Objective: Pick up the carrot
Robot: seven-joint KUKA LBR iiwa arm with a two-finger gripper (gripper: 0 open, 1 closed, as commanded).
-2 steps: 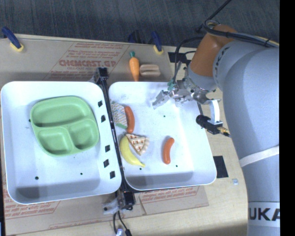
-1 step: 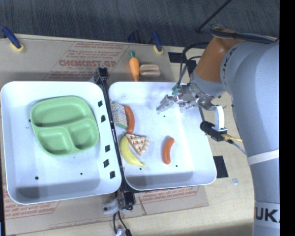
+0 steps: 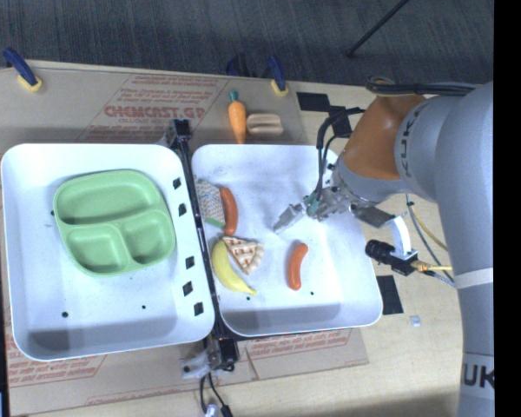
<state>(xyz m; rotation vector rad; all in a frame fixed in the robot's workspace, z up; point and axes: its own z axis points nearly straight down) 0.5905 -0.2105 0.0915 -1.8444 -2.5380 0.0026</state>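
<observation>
Grey arm (image 3: 434,146) is seen reaching from the right over the right bin (image 3: 347,307). A green tray (image 3: 113,220) is held in the left bin (image 3: 26,259). Hand (image 3: 286,218) is seen empty, fingers narrowly parted. Carrot (image 3: 236,120) is placed on the counter (image 3: 113,102) behind the bins.

The arm (image 3: 456,146) is smooth grey, with rounded, bulky casings and an orange band (image 3: 375,137) above the wrist. Black cables loop from the wrist at 10 o'clock. A small metal gripper (image 3: 288,217) ends it. Black letters "UK" mark the casing at 5 o'clock.
</observation>
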